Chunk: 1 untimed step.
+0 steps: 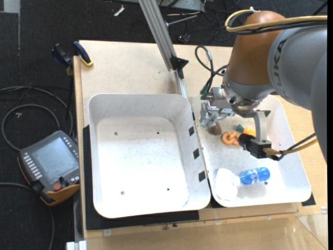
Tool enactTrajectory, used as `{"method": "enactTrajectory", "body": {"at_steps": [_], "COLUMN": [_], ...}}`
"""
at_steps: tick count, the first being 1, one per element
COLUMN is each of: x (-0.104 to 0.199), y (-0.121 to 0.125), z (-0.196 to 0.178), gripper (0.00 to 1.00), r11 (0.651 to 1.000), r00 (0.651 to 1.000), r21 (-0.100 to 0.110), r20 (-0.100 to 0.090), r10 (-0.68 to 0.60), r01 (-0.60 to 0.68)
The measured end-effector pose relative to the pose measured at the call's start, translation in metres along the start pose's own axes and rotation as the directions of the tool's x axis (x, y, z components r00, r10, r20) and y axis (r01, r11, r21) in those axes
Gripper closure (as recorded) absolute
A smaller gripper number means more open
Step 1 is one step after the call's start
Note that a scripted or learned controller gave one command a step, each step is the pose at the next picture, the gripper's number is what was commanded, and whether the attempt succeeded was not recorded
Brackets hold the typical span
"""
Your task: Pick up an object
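- Nearest the lens: crumpled white wad point(226, 184) and blue plastic bottle point(254, 175), touching, at near edge of right-hand shallow white bin point(291, 155).
- Bottle long axis roughly left-right.
- Further back: small brown lump point(214, 128), orange curved plastic piece point(229, 137), small green item point(240, 127).
- Count in right bin: five objects, one of each.
- Left-hand shallow white bin point(140, 155): bare floor, dark specks.
- Two-finger gripper point(209, 117) low over far-left part of right bin; brown lump just below and beside fingertips, nearest candidate.
- Finger state: cannot tell; metal clutter hides gap.
- Nothing visibly held; pick judged not yet made.
- Off bench, left: grey handheld pendant point(49, 163).
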<state>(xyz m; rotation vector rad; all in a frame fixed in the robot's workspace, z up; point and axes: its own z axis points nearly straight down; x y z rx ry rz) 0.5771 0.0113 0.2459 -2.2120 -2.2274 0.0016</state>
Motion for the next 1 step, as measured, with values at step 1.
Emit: {"method": "enactTrajectory", "body": {"at_steps": [1], "x": [0.0614], "y": [0.0004], "z": [0.0115], "gripper": [1.00], "r11": [1.000], "r00": [1.000], "r21": [0.000], "r20": [-0.001], "r10": [-0.001], "r01": [0.001]}}
